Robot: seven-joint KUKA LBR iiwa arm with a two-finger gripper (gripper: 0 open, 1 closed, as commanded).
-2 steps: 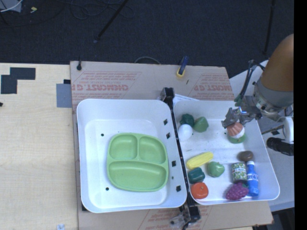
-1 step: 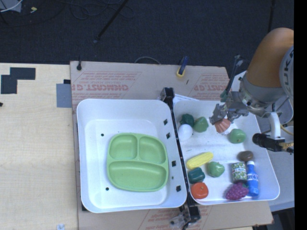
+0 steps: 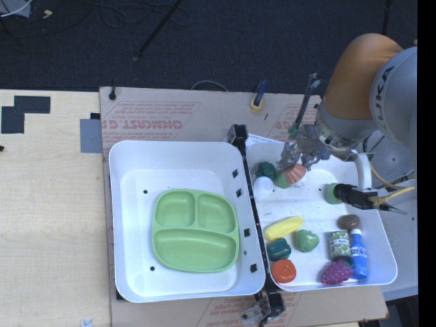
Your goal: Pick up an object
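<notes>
Over the far-left part of the right bin, we find the gripper down among the toys. The grey arm with its orange band reaches in from the right. A salmon-pink toy sits directly at the gripper's tip. We cannot tell whether the gripper is clamped on it or released, as the view does not resolve the contact. Just left of that toy lie a dark green toy and a white rounded toy, both close to the wall beside the left bin.

Right of the gripper, a round green toy rests near mid-bin. Across the near half we record:

- a yellow corn cob, with a green pepper just right of it
- a dark teal toy just nearer than the cob
- an orange-red tomato at the near-left corner
- a bunch of purple grapes
- a blue bottle along the right side, with a green-labelled can just left of it
- a brown oval toy beyond the can

The left bin holds a light green divided plate with three compartments, lying flat near its centre. Both bins rest on a cardboard sheet with red print.
</notes>
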